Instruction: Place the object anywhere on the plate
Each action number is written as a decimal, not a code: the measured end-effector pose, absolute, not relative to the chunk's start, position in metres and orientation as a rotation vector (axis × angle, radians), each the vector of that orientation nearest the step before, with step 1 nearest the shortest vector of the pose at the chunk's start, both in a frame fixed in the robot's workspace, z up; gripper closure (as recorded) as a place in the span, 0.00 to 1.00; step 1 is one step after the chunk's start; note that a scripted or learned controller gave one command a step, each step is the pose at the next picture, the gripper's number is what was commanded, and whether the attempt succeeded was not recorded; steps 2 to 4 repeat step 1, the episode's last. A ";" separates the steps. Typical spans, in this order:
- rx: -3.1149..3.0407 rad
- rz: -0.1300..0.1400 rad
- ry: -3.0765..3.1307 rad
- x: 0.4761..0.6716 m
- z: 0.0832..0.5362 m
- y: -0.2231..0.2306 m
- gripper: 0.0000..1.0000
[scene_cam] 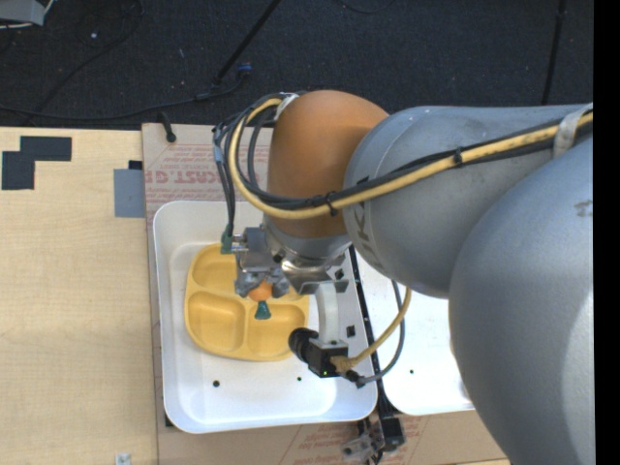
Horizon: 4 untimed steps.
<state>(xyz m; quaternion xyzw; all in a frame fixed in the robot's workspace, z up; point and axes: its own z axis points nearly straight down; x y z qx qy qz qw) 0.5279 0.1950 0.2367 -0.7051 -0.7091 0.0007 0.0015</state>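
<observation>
Camera view: arm enters from right of frame, wrist centred over left white bin (194, 395). Pincer (260, 294) hangs just above yellow divided plate (215, 323), which lies in upper-left part of that bin. Small orange object (262, 309) with green tip visible right under pincer, at plate's centre divider. Cannot tell whether pinched between fingers or already resting on plate; finger spread hidden by wrist hardware, so pincer state unknown.

Judgement: placing step, near its end. To do well: lower straight until object touches plate, release over a compartment floor rather than on divider ridge, so no rolling. Lift vertically, no sideways drag. Yellow cable loop near plate rim: keep clear.
</observation>
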 end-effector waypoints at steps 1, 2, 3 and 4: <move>-2.217 0.007 -2.222 0.528 0.236 0.193 0.00; -2.217 0.007 -2.222 0.528 0.236 0.193 0.00; -2.217 0.007 -2.222 0.528 0.236 0.193 0.00; -2.217 0.007 -2.222 0.528 0.236 0.193 0.00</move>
